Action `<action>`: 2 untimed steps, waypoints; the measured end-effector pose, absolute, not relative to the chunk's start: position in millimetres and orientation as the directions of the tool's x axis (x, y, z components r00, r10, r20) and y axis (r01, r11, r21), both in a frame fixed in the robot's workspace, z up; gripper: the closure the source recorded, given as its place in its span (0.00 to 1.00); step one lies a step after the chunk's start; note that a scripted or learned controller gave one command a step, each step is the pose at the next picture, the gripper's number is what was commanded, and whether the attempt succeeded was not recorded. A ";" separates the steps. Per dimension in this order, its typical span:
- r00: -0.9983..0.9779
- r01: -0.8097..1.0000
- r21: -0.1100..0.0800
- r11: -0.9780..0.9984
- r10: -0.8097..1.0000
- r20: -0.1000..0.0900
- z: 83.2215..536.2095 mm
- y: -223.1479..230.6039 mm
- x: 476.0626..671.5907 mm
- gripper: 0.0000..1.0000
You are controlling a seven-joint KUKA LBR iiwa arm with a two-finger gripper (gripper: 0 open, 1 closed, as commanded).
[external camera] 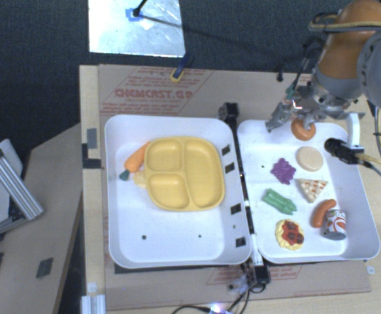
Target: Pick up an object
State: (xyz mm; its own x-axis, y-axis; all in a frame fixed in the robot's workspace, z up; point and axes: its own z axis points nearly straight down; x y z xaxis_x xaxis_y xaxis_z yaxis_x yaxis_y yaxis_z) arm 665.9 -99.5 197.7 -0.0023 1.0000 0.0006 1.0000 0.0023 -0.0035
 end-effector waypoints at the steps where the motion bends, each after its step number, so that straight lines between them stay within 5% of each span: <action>1: -0.003 1.000 -0.004 0.003 1.000 0.000 135.1 -98.4 668.6 0.00; 2: 0.001 1.000 -0.014 -0.001 1.000 0.001 96.4 -100.1 666.6 0.00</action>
State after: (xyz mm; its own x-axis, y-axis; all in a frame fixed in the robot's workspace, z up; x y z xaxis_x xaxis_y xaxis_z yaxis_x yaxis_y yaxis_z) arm 666.6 -100.1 96.4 0.0014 1.0000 0.0006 0.9999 -0.0014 -0.0137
